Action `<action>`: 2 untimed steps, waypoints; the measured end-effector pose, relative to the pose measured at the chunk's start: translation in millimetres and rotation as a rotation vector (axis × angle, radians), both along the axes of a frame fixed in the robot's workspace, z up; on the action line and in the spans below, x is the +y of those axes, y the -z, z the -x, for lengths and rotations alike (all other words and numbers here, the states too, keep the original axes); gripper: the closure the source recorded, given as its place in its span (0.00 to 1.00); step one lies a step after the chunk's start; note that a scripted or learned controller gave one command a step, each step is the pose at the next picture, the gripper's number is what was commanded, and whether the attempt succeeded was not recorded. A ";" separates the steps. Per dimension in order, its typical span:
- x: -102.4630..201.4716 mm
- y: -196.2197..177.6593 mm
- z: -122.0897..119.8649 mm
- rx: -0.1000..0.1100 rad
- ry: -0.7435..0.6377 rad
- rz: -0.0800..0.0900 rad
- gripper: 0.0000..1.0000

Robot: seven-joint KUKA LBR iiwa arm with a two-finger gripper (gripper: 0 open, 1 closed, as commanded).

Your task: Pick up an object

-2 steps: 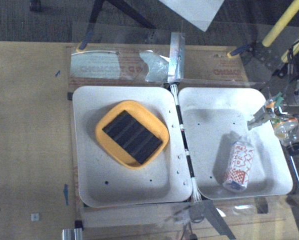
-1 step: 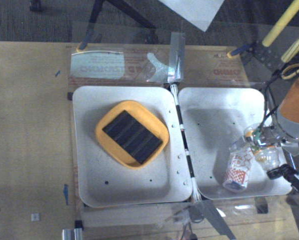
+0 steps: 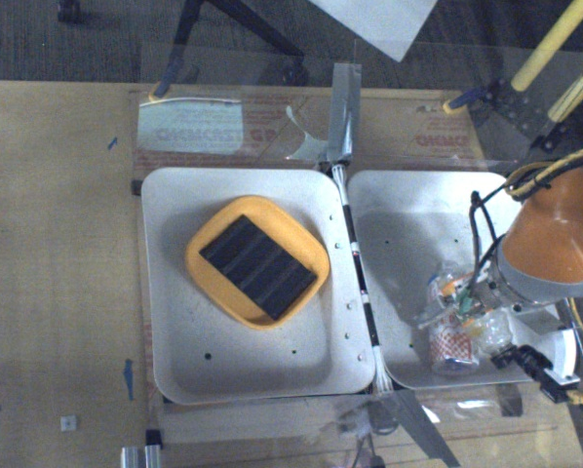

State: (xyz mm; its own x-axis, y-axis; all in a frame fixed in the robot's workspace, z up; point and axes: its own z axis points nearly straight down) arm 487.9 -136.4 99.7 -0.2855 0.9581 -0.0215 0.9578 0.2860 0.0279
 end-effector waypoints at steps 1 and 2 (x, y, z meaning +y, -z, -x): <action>0.3 0.5 -0.4 -0.001 0.000 0.000 0.00; -0.5 -8.2 -0.8 -0.003 0.002 0.000 1.00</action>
